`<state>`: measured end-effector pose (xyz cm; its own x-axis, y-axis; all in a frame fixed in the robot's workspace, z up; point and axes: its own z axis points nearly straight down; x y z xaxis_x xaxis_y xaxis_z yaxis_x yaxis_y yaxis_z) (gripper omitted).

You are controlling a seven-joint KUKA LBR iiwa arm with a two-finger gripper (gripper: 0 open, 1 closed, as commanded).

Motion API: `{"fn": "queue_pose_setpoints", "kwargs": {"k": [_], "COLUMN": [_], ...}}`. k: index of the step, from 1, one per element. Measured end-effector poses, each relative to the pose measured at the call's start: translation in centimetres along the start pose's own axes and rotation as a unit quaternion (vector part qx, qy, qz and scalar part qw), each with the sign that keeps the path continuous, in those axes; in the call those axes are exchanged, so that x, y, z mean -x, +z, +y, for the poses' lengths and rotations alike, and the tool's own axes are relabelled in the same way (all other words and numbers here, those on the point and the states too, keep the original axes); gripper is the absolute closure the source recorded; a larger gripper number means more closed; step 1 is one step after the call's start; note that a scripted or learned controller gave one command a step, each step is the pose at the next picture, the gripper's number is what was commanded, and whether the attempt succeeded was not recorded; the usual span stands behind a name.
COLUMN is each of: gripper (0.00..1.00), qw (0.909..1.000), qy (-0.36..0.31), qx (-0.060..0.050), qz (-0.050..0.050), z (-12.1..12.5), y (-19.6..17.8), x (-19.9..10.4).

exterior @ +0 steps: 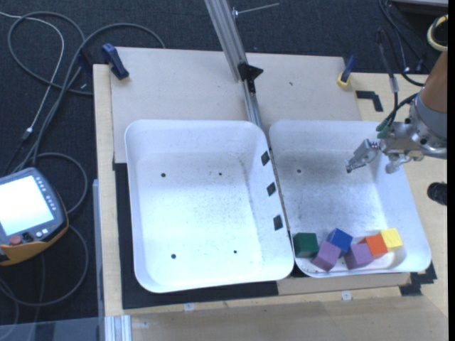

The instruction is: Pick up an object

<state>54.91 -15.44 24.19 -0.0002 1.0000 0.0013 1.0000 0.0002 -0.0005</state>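
Several small blocks lie along the near edge of the right bin point(334, 190): a green one point(306, 244), a blue one point(340, 239), two purple ones point(328, 255) point(359, 255), an orange one point(376, 245) and a yellow one point(392, 239). My gripper point(375, 160) hangs over the right side of that bin, well above and behind the blocks. Its two fingers stand apart with nothing between them.
The left bin point(199, 204) sits beside the right one, with a row of black clips along the shared wall. A slanted metal rail point(227, 34) crosses the back board. Blue point(115, 61) and yellow point(345, 73) clamps hold the board's corners. A teach pendant point(25, 212) and cables lie at left.
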Motion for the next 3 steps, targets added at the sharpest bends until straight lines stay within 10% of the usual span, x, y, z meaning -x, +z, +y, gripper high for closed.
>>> {"fn": "queue_pose_setpoints", "kwargs": {"k": [2,3], "gripper": [0.0,0.0], "qw": [1.0,1.0], "qy": [0.0,-0.001], "qx": [0.001,-0.004], "qz": [-0.001,0.001], "z": [2.2,5.3], "y": [-2.9,9.1], "x": [2.5,1.0]}}
